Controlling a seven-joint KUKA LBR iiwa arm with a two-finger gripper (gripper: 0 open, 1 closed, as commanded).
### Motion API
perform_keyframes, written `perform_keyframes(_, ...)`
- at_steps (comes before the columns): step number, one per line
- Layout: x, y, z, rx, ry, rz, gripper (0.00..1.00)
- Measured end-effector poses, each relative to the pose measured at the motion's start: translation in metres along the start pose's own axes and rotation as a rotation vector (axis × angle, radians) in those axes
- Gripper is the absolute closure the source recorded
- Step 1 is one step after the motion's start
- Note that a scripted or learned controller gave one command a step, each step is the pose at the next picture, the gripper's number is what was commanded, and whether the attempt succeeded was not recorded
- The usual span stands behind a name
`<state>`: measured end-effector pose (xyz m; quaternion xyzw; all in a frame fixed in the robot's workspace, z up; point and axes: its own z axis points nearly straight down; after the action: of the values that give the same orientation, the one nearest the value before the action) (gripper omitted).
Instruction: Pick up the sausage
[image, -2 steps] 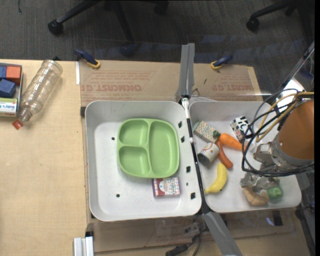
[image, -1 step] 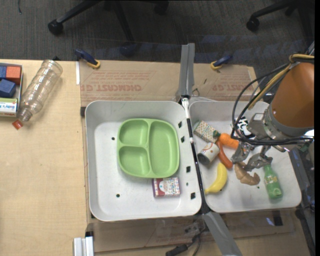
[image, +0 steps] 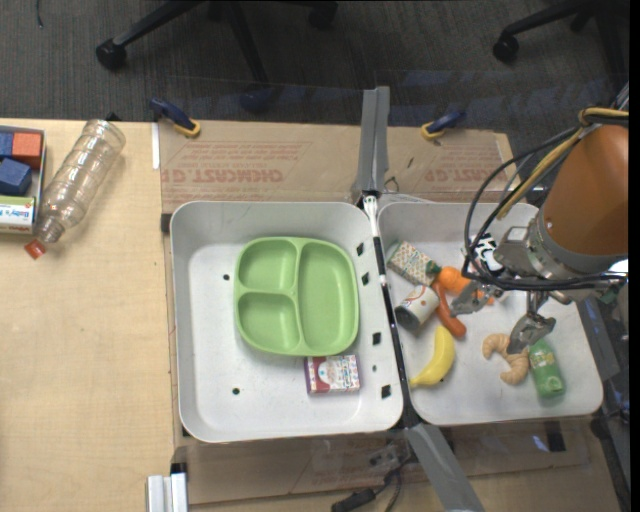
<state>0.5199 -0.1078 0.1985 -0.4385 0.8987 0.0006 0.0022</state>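
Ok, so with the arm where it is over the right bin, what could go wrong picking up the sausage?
1. The gripper hangs over the tan pastry-shaped toy and green plastic bottle, apart from the thin red sausage; descending here would likely meet the wrong thing.
2. The sausage lies crowded by the grey can, orange carrot and yellow banana, so a grasp may catch a neighbour.

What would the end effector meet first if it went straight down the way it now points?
Most likely the croissant, which lies just under the end effector, with the green bottle close beside it. Depth is hard to judge, so this is a guess.
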Motion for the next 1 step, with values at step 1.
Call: perform_keyframes(1,0.0814,-0.0281,0.1068,-0.004,-0.001,-0.254,0.00)
